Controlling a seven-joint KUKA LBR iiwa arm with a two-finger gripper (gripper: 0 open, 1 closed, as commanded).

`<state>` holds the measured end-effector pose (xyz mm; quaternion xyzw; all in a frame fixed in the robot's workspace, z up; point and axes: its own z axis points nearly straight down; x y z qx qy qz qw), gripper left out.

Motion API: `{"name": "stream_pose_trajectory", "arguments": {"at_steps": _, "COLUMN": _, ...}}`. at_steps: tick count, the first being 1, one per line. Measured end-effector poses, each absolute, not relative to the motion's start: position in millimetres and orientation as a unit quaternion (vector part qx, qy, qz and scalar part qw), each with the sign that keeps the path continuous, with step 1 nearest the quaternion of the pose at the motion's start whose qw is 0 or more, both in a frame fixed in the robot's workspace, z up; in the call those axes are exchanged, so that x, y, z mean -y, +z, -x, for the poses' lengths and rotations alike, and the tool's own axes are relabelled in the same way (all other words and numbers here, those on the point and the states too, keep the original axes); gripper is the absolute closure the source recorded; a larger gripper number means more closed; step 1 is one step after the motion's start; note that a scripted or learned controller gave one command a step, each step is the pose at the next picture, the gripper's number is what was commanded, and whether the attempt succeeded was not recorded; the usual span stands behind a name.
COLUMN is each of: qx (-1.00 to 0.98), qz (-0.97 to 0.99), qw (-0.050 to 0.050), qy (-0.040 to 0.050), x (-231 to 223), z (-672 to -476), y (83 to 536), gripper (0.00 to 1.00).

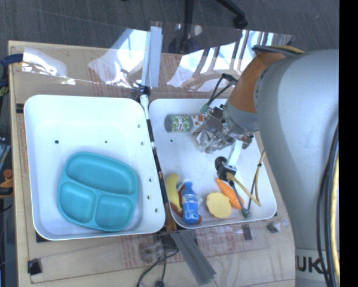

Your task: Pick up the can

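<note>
The can [180, 123], with a green and white label, lies on its side at the back of the right bin [184, 160], close to the divider. My gripper [211, 139] hangs low over the bin floor just right of the can's right end and a little nearer the front. It is beside the can, not around it. The grey arm with its orange band comes in from the right and covers the bin's far right corner.
At the right bin's front lie a banana [173, 190], a blue bottle [190, 202], a yellow round piece [219, 205] and a carrot [229, 194]. The left bin [77, 115] holds a teal divided plate [98, 190]. A raised rim separates the bins.
</note>
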<state>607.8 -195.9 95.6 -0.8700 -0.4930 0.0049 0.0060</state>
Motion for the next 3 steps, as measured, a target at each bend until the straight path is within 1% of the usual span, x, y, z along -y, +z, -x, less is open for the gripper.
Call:
{"name": "stream_pose_trajectory", "arguments": {"at_steps": 1, "qx": 0.713, "qz": 0.701, "qw": 0.001, "qy": 0.0012, "x": 185, "z": -520.3, "y": 267, "gripper": 1.0}}
{"name": "stream_pose_trajectory", "arguments": {"at_steps": 2, "qx": 0.879, "qz": 0.477, "qw": 0.0, "qy": 0.0002, "x": 207, "z": -613.6, "y": 112, "gripper": 1.0}}
{"name": "stream_pose_trajectory", "arguments": {"at_steps": 3, "qx": 0.825, "qz": 0.566, "qw": 0.0, "qy": 0.0004, "x": 134, "z": -658.1, "y": 248, "gripper": 1.0}}
